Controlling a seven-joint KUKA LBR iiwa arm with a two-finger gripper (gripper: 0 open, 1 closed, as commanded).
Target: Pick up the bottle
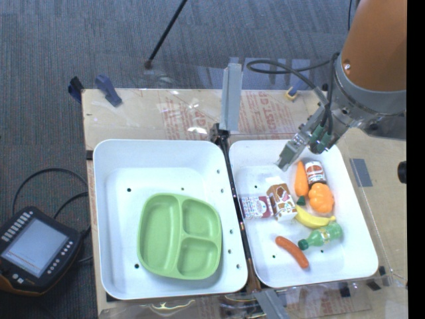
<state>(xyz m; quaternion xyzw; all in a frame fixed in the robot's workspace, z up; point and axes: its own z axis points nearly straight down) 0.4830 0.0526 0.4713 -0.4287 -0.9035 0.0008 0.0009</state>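
The bottle [321, 236] is green w/ a yellow label and lies on its side in the right bin [358, 261], near the front. Just beside it are a banana [312, 218] and a sausage [292, 251]. Further back lie an orange fruit [321, 198], a carrot [301, 178], a small can [315, 173] and two small cartons [269, 203]. The gripper [290, 155] hangs over the back of this bin, well apart from the bottle, holding nothing; how wide it is I cannot tell. The left bin [113, 158] has a green divided plate [179, 236].
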